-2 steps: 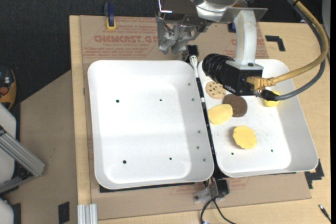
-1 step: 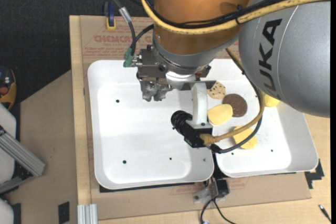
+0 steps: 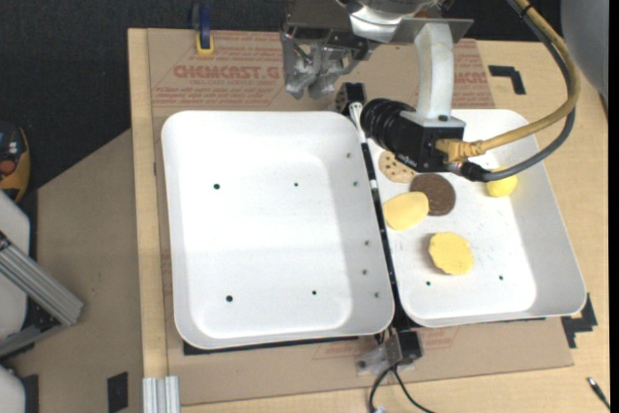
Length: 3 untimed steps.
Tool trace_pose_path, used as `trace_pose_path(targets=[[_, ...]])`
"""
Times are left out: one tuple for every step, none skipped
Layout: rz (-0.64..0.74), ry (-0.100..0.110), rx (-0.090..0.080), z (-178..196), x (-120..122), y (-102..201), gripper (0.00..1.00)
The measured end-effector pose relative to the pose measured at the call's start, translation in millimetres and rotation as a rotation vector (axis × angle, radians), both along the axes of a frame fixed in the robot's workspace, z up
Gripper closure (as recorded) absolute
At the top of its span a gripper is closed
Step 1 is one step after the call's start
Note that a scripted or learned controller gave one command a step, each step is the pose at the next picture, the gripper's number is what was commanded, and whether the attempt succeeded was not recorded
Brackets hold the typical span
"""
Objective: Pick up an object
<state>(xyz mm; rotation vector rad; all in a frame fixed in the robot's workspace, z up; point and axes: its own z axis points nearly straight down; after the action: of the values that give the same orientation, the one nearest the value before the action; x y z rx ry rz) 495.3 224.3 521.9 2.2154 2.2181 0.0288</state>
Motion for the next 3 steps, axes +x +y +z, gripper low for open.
trace_pose_path(targets=[[-0.003, 0.028, -0.013, -92.9, 16.0, -0.1, 1.0], [0.001, 0.004, -0.002, 20.6, 8.5, 0.1, 1.0], [-0.005, 0.031, -0.015, -125.3, 40.2, -17.0, 1.0]])
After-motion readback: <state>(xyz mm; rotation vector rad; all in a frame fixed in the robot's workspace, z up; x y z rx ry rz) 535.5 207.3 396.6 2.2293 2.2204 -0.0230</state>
